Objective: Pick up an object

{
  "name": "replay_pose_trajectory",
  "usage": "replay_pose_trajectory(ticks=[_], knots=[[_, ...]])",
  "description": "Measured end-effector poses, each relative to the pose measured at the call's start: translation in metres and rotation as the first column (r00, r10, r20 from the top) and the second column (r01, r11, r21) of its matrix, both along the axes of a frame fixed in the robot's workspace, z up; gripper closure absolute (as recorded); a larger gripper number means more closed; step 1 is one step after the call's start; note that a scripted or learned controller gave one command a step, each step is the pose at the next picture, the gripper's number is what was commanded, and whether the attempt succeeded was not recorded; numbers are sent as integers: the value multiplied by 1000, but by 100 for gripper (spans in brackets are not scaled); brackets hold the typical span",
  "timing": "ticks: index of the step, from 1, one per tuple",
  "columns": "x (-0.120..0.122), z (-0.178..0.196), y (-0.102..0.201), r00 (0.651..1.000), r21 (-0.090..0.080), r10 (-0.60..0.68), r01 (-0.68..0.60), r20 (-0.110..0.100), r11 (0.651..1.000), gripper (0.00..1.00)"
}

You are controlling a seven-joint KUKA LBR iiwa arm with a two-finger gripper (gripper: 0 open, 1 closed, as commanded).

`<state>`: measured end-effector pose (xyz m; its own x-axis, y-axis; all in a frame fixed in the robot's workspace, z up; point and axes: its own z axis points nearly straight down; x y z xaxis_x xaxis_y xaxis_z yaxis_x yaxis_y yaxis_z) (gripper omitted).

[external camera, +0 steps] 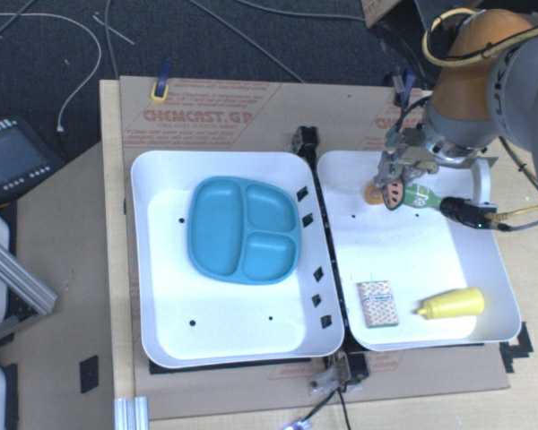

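A grey robot arm with an orange band reaches in from the right and lowers its gripper (393, 179) over the far left corner of the right-hand bin (484, 267). Directly beneath the fingertips lies a small cluster of objects: an orange piece (375, 193), a round brown one (394, 194) and a green item (421, 194) just beside them. How far the hand is open, or whether it has hold of anything, cannot be made out from here. Nearer the front of the same bin rest a small patterned box (377, 303) and a yellow squeeze bottle (452, 305) on its side, well apart from the gripper. A blue divided plate (244, 229) sits in the left-hand bin (161, 321)
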<state>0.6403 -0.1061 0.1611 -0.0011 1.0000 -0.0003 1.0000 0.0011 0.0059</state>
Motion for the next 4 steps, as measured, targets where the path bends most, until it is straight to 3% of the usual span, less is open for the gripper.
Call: replay_pose_trajectory(ticks=[1, 2, 4], knots=[[-4, 52, 9, 1000, 0, 1, -1, 0, 1000, 100], [-3, 72, 9, 1000, 1, 0, 0, -2, 1000, 100], [-43, 54, 120, 1000, 3, 4, -4, -10, 1000, 100]])
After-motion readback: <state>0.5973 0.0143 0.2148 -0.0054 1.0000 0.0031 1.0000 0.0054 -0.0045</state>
